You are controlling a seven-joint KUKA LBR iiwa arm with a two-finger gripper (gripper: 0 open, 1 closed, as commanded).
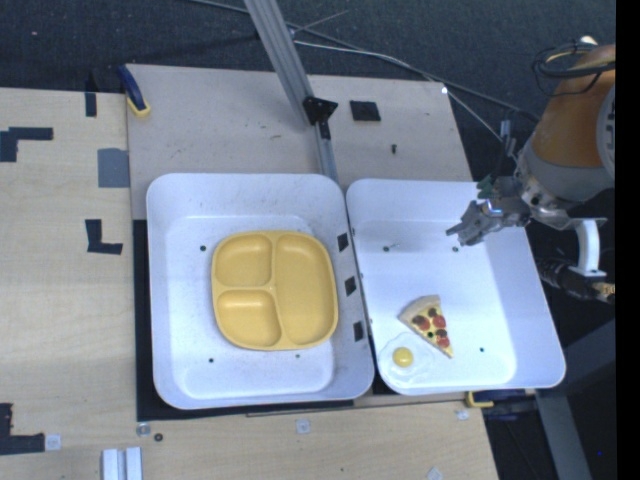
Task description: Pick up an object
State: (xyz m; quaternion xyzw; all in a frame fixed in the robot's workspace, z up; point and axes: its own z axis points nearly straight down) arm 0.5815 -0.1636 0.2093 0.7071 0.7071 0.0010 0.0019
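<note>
Camera view from above the bench: a toy pizza slice is lying in the right bin, toward its near edge, with a small yellow round piece sitting just beside it at the near-left corner. Nothing is touching either one. A yellow divided plate is resting in the left bin. At the right bin's far right side, the gripper is hanging well apart from the slice, its dark fingers spread and holding nothing. To pick well, the arm probably needs to travel toward the near edge, centre over the slice, and descend so the fingers straddle its narrow width rather than its length.
</note>
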